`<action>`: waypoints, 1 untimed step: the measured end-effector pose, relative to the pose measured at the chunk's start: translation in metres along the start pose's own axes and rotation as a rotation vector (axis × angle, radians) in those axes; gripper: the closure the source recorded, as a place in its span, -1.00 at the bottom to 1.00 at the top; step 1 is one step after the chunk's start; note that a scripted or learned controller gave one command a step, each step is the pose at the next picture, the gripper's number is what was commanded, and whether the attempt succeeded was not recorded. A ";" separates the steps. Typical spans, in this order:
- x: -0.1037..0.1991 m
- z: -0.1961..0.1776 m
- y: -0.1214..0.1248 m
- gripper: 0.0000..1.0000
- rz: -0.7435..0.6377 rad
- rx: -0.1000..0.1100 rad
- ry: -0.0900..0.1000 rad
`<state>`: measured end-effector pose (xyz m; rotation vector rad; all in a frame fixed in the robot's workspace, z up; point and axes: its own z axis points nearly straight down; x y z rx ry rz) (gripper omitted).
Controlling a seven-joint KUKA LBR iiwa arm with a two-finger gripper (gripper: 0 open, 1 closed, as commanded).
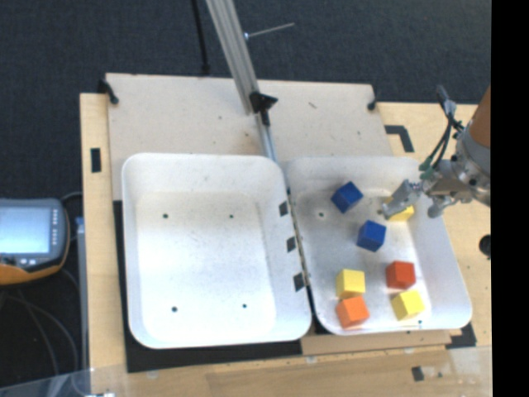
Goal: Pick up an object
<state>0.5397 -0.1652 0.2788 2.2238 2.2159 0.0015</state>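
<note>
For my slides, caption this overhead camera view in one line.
Gripper over the right bin, at a yellow cube among six other blocks.

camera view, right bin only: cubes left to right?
Left to right: upper blue cube → orange cube → lower blue cube → red cube → front yellow cube. Left out: the middle yellow cube overlaps the first two in position; the yellow cube by the gripper overlaps the red one.
</note>
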 end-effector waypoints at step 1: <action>-0.020 0.095 0.059 -1.00 -0.006 0.006 -0.001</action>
